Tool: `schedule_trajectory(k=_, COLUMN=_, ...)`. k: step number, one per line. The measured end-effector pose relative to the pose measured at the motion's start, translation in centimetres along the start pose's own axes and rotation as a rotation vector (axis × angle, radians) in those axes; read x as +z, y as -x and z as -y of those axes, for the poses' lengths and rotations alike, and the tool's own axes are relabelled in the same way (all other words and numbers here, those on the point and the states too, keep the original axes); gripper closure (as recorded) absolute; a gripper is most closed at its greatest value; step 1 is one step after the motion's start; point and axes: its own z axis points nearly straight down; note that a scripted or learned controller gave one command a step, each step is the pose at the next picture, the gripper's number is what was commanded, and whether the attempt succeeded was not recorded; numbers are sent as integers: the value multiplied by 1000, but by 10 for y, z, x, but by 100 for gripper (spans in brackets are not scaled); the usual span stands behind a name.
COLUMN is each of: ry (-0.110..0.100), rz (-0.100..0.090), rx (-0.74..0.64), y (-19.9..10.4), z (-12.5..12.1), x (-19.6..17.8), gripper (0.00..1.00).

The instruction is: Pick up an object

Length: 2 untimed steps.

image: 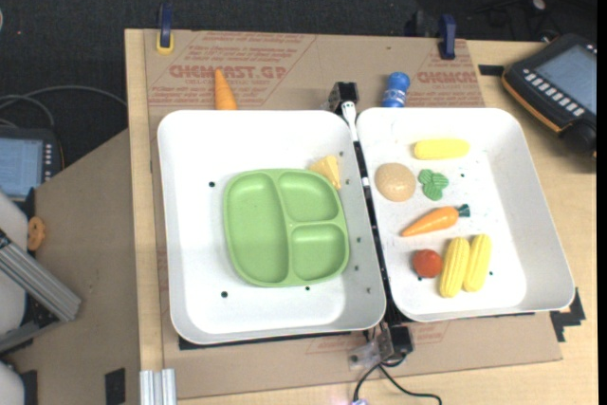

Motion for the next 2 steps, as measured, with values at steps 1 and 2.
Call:
schedule_trajectory(k=1, ry=16, rz=-1, rx=-2, y=-1, z=-2, x=-11, gripper=100)
schedule_trajectory(k=2, ry=36, rz=-3, rx=-4, y=-3, z=-4, x=-21, gripper=100)
